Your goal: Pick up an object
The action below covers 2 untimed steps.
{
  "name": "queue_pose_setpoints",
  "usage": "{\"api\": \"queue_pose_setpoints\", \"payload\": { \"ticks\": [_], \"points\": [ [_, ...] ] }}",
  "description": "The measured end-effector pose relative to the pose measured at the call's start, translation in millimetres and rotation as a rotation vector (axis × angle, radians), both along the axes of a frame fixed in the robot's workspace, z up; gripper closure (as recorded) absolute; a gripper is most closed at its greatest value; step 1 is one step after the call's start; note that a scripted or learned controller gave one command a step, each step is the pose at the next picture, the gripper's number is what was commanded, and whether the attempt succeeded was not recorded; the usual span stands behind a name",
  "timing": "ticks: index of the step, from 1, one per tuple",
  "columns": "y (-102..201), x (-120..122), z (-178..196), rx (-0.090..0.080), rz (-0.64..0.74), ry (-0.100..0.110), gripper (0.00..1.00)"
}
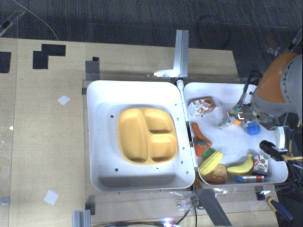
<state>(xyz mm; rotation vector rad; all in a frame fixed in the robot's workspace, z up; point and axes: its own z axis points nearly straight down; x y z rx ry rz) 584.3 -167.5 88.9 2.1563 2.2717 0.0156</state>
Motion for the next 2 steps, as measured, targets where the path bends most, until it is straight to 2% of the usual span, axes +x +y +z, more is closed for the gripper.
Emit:
{"api": "queue_pose_setpoints", "payload": {
  "ticks": [1,2],
  "points": [
    [6,29,-1,-0.002,-0.053,0.004,0.00],
    [5,32,13,-0.007,-0.043,-0.005,1.00]
  ]
}}
